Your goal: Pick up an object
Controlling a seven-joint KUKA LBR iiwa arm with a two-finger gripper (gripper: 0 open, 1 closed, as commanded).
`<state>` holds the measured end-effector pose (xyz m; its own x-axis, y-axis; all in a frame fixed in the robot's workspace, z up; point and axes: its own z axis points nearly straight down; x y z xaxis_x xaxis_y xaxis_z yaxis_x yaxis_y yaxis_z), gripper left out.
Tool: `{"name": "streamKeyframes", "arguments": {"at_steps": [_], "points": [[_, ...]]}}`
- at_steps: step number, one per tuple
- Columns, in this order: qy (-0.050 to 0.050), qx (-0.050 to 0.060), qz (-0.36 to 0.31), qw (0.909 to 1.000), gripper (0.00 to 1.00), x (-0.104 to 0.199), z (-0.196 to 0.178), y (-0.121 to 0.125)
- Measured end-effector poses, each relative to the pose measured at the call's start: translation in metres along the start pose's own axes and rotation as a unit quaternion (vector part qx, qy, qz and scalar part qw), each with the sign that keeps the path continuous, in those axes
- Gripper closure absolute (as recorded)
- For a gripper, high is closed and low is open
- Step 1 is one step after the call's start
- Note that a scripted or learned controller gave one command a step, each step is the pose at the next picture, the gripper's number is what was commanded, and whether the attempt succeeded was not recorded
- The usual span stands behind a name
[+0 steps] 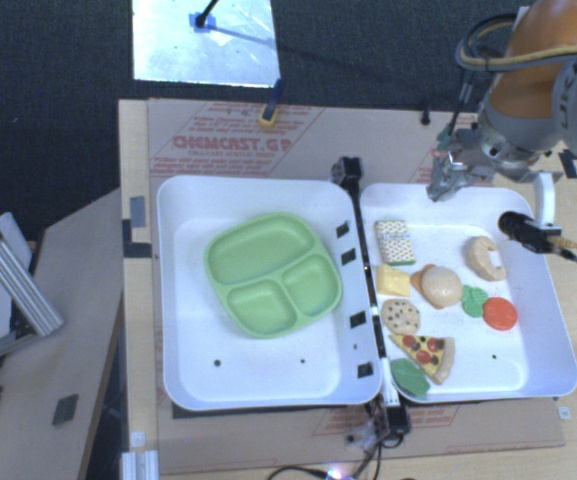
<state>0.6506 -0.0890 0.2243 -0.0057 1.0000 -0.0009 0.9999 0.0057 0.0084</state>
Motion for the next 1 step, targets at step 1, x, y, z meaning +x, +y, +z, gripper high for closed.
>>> {"name": "streamKeyframes", "arguments": {"at_steps": [1], "points": [[0.001,0.004,0.0,1.0,1.0,0.0238,-0.0106,-0.0505]]}}
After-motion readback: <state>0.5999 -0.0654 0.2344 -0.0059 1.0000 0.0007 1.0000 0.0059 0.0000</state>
